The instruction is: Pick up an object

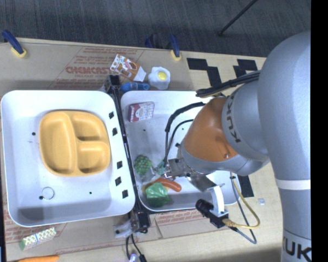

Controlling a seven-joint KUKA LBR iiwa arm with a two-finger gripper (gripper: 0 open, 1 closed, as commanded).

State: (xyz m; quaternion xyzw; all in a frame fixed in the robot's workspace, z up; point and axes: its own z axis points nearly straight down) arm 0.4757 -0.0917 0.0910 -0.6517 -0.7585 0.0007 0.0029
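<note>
The pincer point(165, 173) reaches down into the right bin point(153, 100) below the orange wrist band point(205, 138), and whether it is spread or closed, or has hold of anything, cannot be told from this slant. Just at its 6 o'clock lie an orange carrot-like piece point(171, 185) and a green leafy toy point(156, 194), touching each other. At its 9 o'clock, near, sits a green bumpy item point(142, 164). At 11 o'clock, well apart, a small maroon carton point(140, 112) rests by the bin's far wall. At 9 o'clock the left bin point(22, 209) holds a yellow divided tray point(75, 142). On the worktop point(54, 64) at 12 o'clock stands a yellow-and-white egg toy point(159, 77).
</note>
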